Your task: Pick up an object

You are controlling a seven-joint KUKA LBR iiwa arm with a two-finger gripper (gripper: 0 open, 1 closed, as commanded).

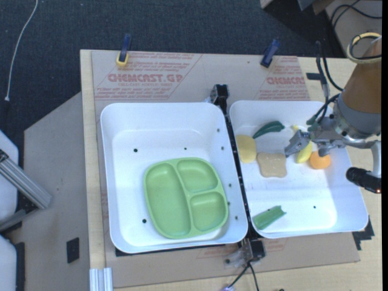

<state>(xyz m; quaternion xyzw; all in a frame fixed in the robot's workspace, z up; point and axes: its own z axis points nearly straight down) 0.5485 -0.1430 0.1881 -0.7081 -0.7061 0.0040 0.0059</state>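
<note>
- The claw (305, 145) hangs low in the right bin (303, 220); whether its fingers are spread, I cannot tell.
- A yellow piece (304, 154) and orange ball (320, 160) sit just beside it.
- The green divided plate (185, 196) lies in the left bin (121, 162).

You see even, bright overhead light; the white bins (291, 205) nearly wash out, shadows stay soft under the arm (364, 90), and the whole view is slightly soft and grainy.
</note>
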